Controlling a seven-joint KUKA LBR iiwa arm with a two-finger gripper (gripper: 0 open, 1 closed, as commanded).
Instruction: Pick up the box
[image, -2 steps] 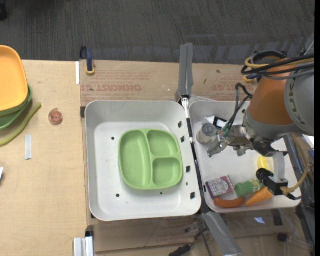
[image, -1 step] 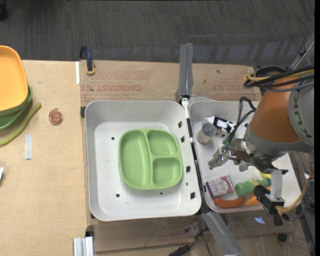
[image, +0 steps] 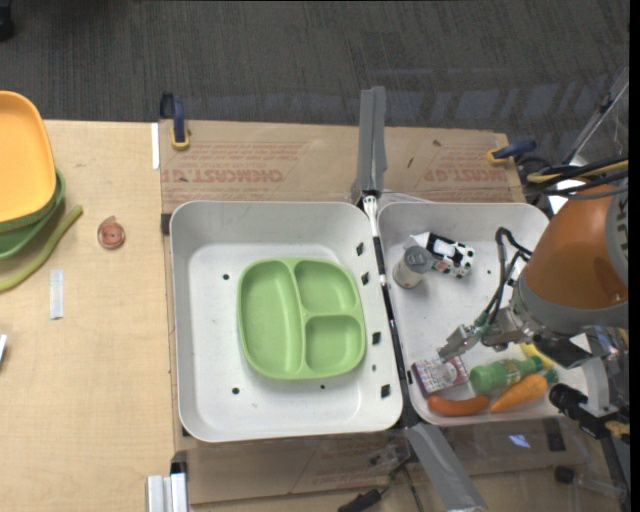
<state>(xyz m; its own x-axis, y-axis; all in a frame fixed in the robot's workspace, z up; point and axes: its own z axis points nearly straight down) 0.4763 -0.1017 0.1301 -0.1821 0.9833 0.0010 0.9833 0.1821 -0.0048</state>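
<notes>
The box (image: 438, 376) is small, white with a red pattern, and lies flat near the front left of the right bin (image: 470, 215). My gripper (image: 459, 345) hangs just above and behind the box's far right corner, pointing down and left from the orange-banded wrist (image: 580, 260). I cannot tell whether it touches the box. The box rests on the bin floor.
A green bottle (image: 503, 376), an orange carrot (image: 520, 392) and a red pepper (image: 458, 405) crowd the box's right and front sides. A grey can (image: 412, 268) and a black-and-white toy (image: 452, 256) sit at the bin's back. The left bin (image: 200, 300) holds a green divided plate (image: 300, 318).
</notes>
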